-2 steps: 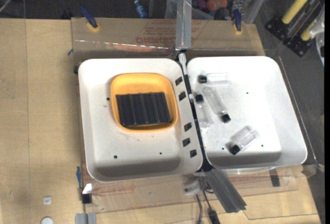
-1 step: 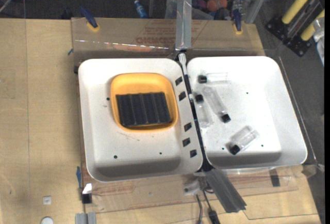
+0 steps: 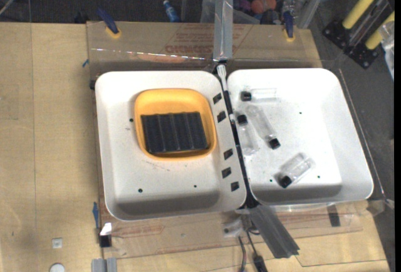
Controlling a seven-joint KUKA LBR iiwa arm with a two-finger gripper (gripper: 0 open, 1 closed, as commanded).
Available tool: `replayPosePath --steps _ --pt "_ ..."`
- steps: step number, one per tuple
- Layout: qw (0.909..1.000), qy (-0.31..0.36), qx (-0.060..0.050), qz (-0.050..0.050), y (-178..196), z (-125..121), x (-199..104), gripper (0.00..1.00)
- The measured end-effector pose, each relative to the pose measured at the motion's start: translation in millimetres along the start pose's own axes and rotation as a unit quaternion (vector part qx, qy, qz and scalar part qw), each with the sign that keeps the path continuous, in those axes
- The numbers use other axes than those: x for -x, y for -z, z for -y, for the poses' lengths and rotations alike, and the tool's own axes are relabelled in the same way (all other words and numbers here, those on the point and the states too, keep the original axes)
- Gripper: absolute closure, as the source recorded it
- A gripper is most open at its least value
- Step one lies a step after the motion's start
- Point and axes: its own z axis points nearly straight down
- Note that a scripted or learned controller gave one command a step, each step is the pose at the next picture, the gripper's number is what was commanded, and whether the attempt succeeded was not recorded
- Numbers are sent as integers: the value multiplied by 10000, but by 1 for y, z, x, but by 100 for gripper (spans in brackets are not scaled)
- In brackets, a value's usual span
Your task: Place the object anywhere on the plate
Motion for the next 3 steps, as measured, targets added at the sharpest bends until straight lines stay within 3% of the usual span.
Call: replayPosePath --steps 1,2,3 --pt "9889 1486 0 -1 0 1 5 100" --pt "9395 3425 8 -2 -1 3 11 100" --pt "8330 5533 15 12 -1 2 9 100"
